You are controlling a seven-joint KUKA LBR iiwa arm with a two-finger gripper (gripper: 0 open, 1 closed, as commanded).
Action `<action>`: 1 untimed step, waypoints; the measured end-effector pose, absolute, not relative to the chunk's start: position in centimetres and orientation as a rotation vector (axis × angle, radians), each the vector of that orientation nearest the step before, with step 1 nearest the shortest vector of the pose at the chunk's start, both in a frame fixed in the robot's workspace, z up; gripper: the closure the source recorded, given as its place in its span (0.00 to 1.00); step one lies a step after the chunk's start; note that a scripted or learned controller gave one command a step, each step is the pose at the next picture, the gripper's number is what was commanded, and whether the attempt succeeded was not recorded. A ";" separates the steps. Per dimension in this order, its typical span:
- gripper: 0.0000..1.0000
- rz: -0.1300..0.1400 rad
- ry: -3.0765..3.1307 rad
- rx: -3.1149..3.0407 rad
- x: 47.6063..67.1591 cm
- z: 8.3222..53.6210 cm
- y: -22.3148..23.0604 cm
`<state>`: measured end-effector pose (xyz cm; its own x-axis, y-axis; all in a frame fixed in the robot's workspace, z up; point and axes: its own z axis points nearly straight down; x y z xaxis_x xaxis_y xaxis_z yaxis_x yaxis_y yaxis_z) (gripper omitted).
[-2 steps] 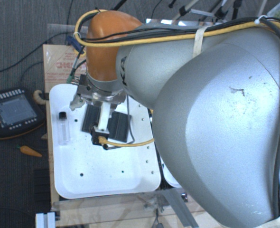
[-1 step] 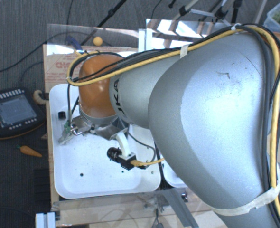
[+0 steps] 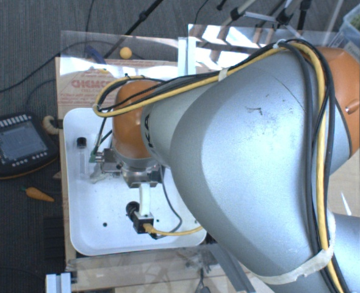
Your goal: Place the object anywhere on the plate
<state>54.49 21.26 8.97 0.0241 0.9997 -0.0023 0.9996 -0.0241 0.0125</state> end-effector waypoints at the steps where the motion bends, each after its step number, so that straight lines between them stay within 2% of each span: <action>1: 1.00 0.009 2.187 2.244 54.5 9.8 21.2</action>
